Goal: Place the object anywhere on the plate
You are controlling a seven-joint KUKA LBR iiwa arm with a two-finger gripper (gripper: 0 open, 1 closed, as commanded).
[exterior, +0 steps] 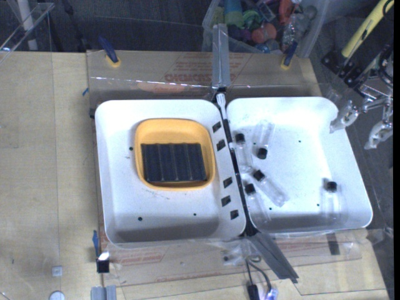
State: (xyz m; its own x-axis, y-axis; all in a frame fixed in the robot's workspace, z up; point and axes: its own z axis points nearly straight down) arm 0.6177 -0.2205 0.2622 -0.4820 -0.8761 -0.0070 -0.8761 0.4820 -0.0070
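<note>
**Clear bottles in the right bin, plate on the left**

Nearest the camera, the bench (44, 167) edge has some small bits too tiny to make out. Up from there, the right bin (350, 195) holds several clear bottles with black caps, pretty hard to see against the white: one (329, 194) near the front right corner, one (265, 188) by the divider, another (261, 139) further back. In the left bin (112, 167) sits the yellow plate (145, 136) with a dark ribbed block (174, 163) lying on it. Over at the right edge, the tool (365, 120) hangs outside the bins, partly cut off, so I can't tell its state. Behind everything, a clear tub (269, 11) of colourful stuff.
</note>
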